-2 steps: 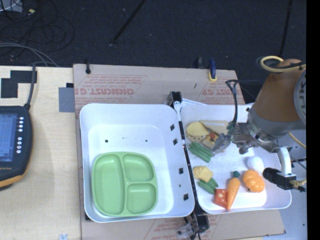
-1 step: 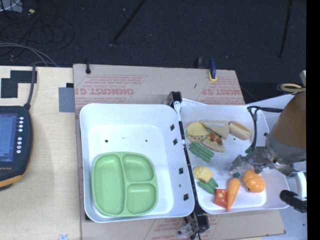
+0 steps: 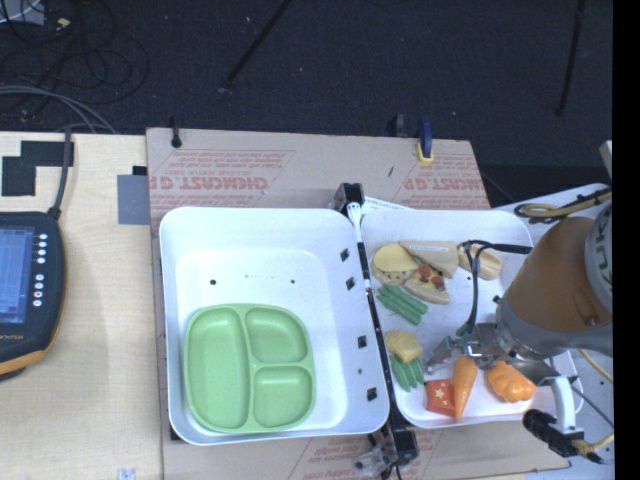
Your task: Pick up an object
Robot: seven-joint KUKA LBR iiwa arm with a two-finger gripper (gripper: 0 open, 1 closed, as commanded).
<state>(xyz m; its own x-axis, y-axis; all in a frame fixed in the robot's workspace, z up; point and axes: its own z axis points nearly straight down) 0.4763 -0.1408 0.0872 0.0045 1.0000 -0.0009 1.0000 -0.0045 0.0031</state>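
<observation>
- The right bin (image 3: pixel 520 230) holds all the loose items; the arm (image 3: pixel 555 293), grey with its orange band, comes in from the right and covers the bin's right side.
- The left bin (image 3: pixel 250 233) holds a green divided plate (image 3: pixel 248 368) at its near left, well apart from the work.
- The gripper (image 3: pixel 462 346) hangs low over the near part of the right bin, just above the carrot (image 3: pixel 465 386); whether it is open or closed on anything I cannot tell.
- The carrot looks like a toy of hard plastic: probably light, stiff and a bit slippery. Its thick upper half seems the best place to pinch, across the width.
- Crowding it: a red piece (image 3: pixel 440 397) touching its left side, an orange piece (image 3: pixel 510 383) just right, and a yellow piece (image 3: pixel 404 345) above green pieces (image 3: pixel 407 371) to the left.
- Farther back lie a long green pod (image 3: pixel 402 303) and a pile of flat yellow and cream food pieces (image 3: pixel 420 265), clear of the approach.
- The near wall of the bin may limit finger room.
</observation>
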